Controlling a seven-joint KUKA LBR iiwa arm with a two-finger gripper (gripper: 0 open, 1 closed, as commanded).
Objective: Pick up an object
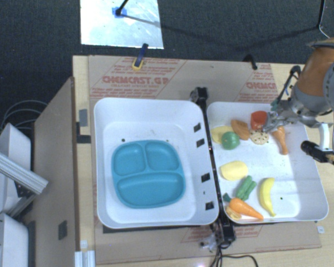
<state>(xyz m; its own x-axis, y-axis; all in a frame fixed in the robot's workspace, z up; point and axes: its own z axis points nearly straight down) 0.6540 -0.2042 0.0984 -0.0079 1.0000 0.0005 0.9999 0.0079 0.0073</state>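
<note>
From above, the gripper (274,121) hangs low in the right bin (306,174), among a red piece (259,118), a speckled cookie (260,138) and an orange carrot (280,139). Whether it is spread or pinching, I cannot tell. The carrot looks light, stiff, smooth plastic; its thick middle seems the safest hold.

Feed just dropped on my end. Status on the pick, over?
Gripper low over right white bin, at the toy food's far end. Nearest: red toy pepper, round speckled beige slice, orange toy carrot. No grasp confirmed.
</note>
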